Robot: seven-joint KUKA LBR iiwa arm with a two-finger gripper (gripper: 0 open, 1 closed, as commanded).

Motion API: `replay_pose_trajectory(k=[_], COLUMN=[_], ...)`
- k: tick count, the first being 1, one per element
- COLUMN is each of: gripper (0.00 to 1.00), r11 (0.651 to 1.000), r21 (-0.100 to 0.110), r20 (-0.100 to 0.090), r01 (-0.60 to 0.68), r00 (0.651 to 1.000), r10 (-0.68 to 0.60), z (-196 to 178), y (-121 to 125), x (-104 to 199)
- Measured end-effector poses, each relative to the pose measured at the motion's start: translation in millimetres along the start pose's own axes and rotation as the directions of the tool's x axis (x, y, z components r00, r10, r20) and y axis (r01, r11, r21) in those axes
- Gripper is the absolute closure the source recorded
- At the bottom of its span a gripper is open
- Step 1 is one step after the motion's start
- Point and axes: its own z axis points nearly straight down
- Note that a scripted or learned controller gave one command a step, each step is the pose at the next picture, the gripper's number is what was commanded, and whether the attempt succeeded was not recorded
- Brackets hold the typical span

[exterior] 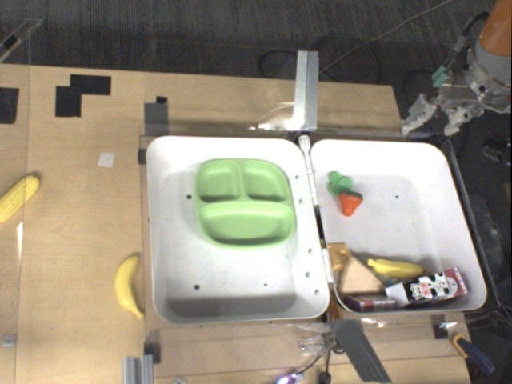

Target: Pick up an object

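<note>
The gripper (436, 117) hangs at about two o'clock in the camera view, just past the far corner of the right bin (448, 174), and nothing sits between its fingers; they look parted, a moderate gap.

Candidates lie in the right bin: a carrot (346, 194) at its ten o'clock, alone on bare floor, and a heap along the six o'clock wall: a banana (394, 268), a tan wedge (358, 278) and a printed box (428, 288). The left bin (160, 214) holds a green tray (243, 200).

Risks, as I judge them: the heap is packed against the wall, so fingers coming down there could strike the rim or pinch two items at once. The carrot is small and rounded and could roll out of a closing grip. The tray is broad and flat, poor for a narrow gripper.

Most of the arm is cut off at the right edge. The heap's items overlap, so their full shapes are hard to make out.
</note>
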Motion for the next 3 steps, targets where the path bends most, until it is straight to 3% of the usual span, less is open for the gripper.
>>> replay_pose_trajectory(k=[1, 2, 3], gripper=[0.00, 0.00, 0.00], r11=[0.994, 0.996, 0.996], r21=[0.002, -0.005, -0.005], r20=[-0.001, 0.000, 0.000], r01=[0.110, 0.090, 0.090], r00=[0.994, 0.996, 0.996], r10=[-0.110, -0.090, -0.090], z=[146.0, 187.5, 187.5], y=[0.2, -45.2, -45.2], x=[57.0, 81.4, 81.4])
